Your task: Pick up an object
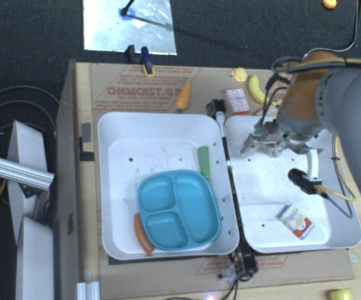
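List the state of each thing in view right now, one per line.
Blue three-compartment plastic tray: flat in the left white bin.
Green stick: lying beside the tray.
Orange sausage-shaped toy: lying by the tray's lower left edge.
Small red-and-white box: lying in the right white bin.
Claw: low over the right bin.

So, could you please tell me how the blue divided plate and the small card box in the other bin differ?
The blue plate is far larger than the small box. The plate is one solid colour with three compartments; the box is white with red and yellow print. The plate lies in the left bin, beside a green stick and an orange sausage, while the box lies alone near the right bin's front corner. Both lie flat, apart from the gripper.
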`<state>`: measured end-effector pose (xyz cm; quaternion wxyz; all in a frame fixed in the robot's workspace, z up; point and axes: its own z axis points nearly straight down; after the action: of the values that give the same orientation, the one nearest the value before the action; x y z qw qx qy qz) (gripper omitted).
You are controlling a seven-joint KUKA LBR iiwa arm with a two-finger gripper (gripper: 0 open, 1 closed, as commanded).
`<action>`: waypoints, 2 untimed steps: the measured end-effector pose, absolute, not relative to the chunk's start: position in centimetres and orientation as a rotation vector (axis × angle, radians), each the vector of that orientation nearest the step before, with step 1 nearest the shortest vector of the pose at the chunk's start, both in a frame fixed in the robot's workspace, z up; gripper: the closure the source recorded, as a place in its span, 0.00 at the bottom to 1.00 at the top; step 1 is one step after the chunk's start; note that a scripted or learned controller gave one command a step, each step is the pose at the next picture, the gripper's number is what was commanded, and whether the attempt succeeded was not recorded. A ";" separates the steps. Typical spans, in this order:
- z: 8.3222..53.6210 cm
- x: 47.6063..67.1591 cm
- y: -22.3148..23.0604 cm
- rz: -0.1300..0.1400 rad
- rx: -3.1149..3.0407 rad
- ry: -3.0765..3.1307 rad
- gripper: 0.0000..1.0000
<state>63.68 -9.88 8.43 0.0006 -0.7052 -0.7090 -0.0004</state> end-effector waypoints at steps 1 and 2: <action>9.6 63.9 -10.1 -0.005 -2.218 -2.229 1.00; 11.4 60.1 -8.2 0.001 -2.219 -2.223 1.00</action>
<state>60.15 -8.25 11.42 0.0004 -0.7065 -0.7077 0.0002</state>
